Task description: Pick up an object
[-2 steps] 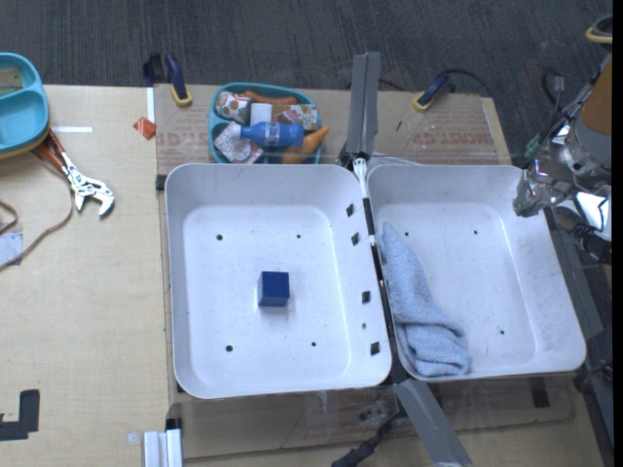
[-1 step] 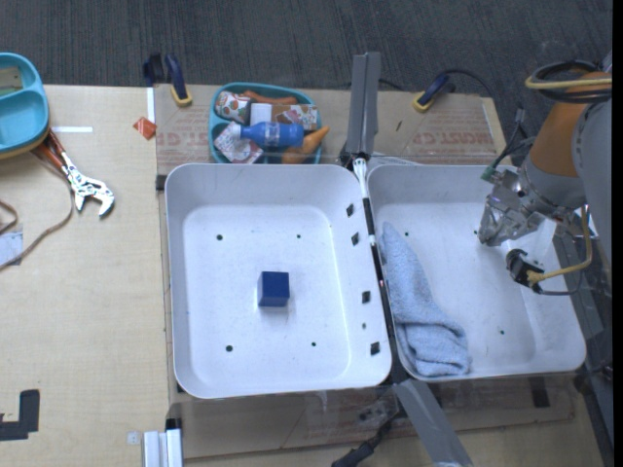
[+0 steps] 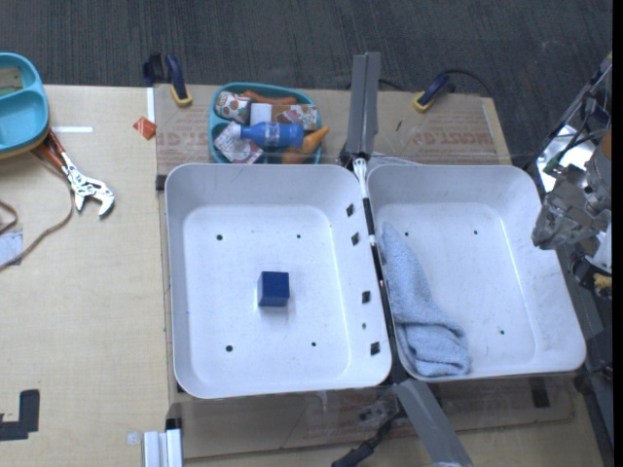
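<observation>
Pale blue towel (image 3: 421,311) lies apart from fingers (image 3: 553,224) at right bin's (image 3: 506,188) edge

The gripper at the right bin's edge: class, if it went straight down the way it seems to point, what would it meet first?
Probably the right bin's rim or the bench beside it; the gripper sits at that edge, but depth is unclear.

You've got two bins side by side on the bench (image 3: 88,358). Left bin (image 3: 185,261): one block (image 3: 274,289) sitting near its middle. Right bin (image 3: 516,261): a cloth (image 3: 419,309) lying along its left wall, running toward the front corner. Behind the left bin sits a tub (image 3: 265,125) full of small items. A wrench (image 3: 83,188) lies on the bench well left of the bins. The gripper (image 3: 560,224) is at the right bin's right edge.
</observation>
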